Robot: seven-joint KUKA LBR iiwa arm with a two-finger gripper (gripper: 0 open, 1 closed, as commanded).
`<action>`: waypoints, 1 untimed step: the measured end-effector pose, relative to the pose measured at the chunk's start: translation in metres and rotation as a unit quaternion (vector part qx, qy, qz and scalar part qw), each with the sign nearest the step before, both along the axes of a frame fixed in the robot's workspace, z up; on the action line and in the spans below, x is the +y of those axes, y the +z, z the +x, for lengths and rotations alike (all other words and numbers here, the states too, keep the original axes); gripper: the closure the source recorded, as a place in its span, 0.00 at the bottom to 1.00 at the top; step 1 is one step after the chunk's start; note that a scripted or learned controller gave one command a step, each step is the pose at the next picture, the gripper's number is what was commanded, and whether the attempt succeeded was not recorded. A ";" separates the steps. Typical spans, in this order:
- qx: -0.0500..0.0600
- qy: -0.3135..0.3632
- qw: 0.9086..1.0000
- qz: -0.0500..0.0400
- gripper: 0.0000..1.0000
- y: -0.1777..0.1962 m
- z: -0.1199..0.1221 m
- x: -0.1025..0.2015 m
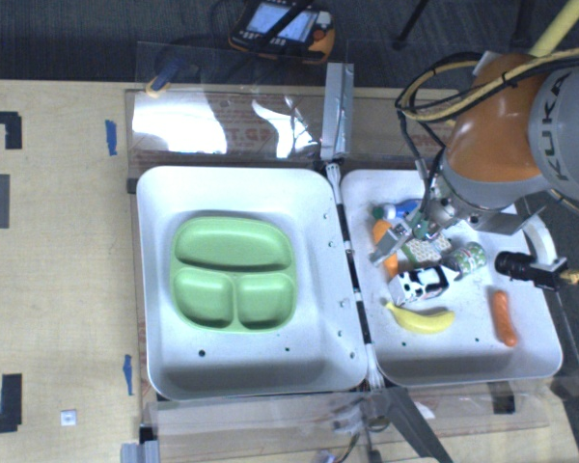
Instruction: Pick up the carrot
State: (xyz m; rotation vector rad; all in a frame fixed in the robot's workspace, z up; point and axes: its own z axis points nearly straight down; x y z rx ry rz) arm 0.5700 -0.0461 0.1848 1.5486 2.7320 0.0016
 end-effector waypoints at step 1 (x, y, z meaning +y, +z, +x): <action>-0.001 -0.039 0.999 -0.001 0.00 -0.039 0.026 -0.057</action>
